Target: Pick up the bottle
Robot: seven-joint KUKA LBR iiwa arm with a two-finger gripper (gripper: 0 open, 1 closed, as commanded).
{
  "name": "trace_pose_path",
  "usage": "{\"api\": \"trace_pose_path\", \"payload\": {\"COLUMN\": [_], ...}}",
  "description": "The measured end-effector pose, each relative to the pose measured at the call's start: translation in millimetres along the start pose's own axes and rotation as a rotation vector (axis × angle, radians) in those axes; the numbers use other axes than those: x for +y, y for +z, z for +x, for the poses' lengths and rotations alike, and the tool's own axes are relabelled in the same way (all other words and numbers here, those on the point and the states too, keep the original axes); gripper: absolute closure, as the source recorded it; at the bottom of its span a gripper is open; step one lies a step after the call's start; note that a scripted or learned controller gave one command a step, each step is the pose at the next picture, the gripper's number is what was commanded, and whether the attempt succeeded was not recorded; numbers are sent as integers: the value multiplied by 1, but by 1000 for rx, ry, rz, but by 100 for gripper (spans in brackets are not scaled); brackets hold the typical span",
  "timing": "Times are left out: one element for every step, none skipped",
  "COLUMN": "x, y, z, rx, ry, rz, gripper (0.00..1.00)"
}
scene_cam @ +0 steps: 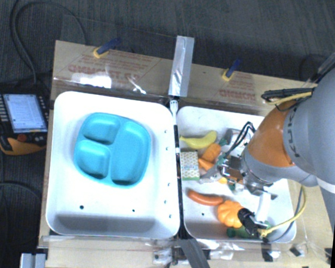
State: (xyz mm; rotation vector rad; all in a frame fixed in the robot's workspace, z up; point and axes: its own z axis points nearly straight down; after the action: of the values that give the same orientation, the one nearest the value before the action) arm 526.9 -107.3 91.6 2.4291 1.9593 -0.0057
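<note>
Your gripper sits low in the right bin amid toy food, open or closed you cannot tell, the bottle likely hidden beneath it; expect light, slick plastic, so clamp mid-body

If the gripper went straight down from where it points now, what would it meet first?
Probably the toys under the wrist: the gripper hangs over the right bin by an orange carrot and a patterned sponge. Depth is unclear.
</note>
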Motion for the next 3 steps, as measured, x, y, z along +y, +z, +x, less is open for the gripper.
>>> {"api": "trace_pose_path", "payload": {"x": [112,121,121], "y": [3,-93,-101], "z": [23,116,113], "rx": [9,12,2], "ry": [-52,-73,-72], "rz": [3,13,15], "gripper": [0,0,100]}}
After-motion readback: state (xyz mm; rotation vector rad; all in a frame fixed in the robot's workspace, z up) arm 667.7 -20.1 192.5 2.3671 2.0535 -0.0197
